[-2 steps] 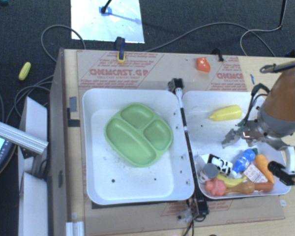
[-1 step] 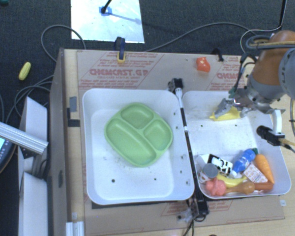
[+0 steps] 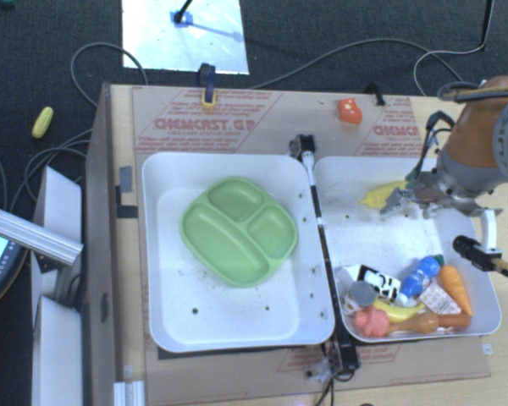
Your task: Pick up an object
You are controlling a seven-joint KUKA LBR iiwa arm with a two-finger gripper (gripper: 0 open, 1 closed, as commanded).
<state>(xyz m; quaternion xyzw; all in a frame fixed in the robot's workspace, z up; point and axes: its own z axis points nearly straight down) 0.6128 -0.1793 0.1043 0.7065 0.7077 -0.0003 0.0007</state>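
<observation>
A cardboard-covered bench [image 3: 237, 117] on dark carpet bears two white bins. The left bin [image 3: 173, 315] holds a green divided plate [image 3: 239, 229]. The right bin [image 3: 483, 311], just beside it, holds a heap of toys in its near corner: carrot [image 3: 455, 288], blue bottle [image 3: 420, 276], banana [image 3: 398, 311], pink piece [image 3: 371, 321]. A yellow object [image 3: 379, 195] lies toward that bin's far side, with the gripper [image 3: 404, 203] touching or just beside it; fingers spread apart, nothing visibly clamped.
</observation>
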